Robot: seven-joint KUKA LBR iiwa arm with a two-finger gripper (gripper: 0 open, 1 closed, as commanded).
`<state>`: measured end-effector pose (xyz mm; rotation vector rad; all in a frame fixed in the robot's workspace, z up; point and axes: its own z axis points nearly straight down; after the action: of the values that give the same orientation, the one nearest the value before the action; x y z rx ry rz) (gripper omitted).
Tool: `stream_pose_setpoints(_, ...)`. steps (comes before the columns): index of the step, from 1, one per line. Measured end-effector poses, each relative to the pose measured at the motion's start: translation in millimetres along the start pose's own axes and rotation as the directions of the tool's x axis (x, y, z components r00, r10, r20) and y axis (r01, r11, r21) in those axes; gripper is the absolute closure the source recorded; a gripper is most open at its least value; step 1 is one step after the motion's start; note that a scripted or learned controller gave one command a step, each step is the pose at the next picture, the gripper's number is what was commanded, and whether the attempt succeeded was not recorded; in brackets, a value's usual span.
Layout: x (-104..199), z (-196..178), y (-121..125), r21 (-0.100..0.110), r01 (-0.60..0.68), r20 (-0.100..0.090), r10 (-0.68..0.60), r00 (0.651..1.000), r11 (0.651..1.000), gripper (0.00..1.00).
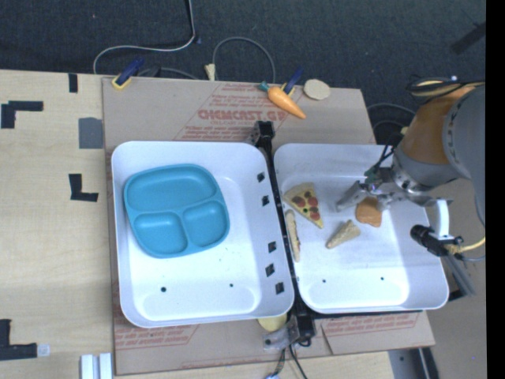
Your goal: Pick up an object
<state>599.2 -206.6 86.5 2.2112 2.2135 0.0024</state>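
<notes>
At the bottom of the frame we see the near rims of two white bins on the desk (47,212). The right bin (394,290) carries the loose items; the left bin (197,290) holds a blue divided plate (175,209) in its upper half.

Moving up into the right bin, a tan wedge-shaped piece (342,234) lies near the middle, a thin pale stick-like piece (293,235) lies along the left wall, and a toy pizza slice (306,204) sits just above and left of the wedge. Right of the wedge is a small orange-brown lump (368,212), perhaps a toy bread or nugget; we cannot name it more exactly.

The pincer (364,194) comes in from the right of the frame and sits low over that lump, one grey finger (347,200) jutting left of it. The lump looks to be touching or just under the fingertips, but we cannot tell whether the pincer is open or closed, nor whether it grips anything.

We judge the step in hand to be the approach or the closing on the orange-brown lump. The next move calls for a firm close with the lump centred, then a straight lift clear of the wedge beside it.

Beyond the bins, at the upper middle of the frame, a toy carrot (285,103) and a pale round disc (317,90) rest on the cardboard (229,113).
</notes>
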Motion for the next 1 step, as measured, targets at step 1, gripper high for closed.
stream_pose_setpoints(1,-17.7,-50.8,43.4,0.004,0.002,-0.005,-0.002,1.0,1.0,0.0)
